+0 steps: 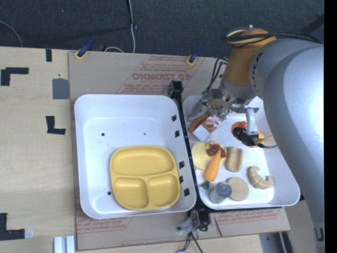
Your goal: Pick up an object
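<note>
My gripper is low over the far left part of the right bin, at the end of the grey arm with the orange band. Just under and in front of it lie a brown-orange sausage and a white packet with a red print. Whether either one is being touched is hidden. Nearer the front sit a pale yellow round slice, a red-brown scrap, an orange carrot, a tan bread piece, a curved tan pastry, a tan disc and a grey can.
The left bin holds a yellow divided plate at its front. A small red thing lies right of the packet. The bins stand on cardboard held by two blue-and-yellow clamps. The arm's large grey body covers the right side.
</note>
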`<action>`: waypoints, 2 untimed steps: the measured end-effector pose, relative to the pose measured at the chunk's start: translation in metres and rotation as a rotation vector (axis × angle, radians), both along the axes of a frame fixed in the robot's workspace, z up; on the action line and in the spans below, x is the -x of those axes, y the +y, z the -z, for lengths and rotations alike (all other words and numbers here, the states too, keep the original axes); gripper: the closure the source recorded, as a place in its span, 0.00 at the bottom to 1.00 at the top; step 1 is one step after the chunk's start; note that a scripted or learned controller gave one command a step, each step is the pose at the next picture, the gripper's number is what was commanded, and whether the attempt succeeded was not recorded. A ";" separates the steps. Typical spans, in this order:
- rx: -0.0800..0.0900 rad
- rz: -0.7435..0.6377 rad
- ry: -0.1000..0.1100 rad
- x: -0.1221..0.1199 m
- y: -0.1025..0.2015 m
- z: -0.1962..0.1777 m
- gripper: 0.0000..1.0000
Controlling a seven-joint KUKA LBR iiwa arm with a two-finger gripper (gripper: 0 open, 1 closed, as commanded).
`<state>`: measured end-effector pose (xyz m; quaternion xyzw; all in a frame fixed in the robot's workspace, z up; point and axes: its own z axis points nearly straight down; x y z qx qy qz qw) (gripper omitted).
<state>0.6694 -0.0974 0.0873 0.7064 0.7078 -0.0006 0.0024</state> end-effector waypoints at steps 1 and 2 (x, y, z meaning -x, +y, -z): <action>0.001 0.001 0.000 0.000 0.000 0.000 0.00; 0.000 -0.001 -0.003 -0.001 0.001 -0.011 1.00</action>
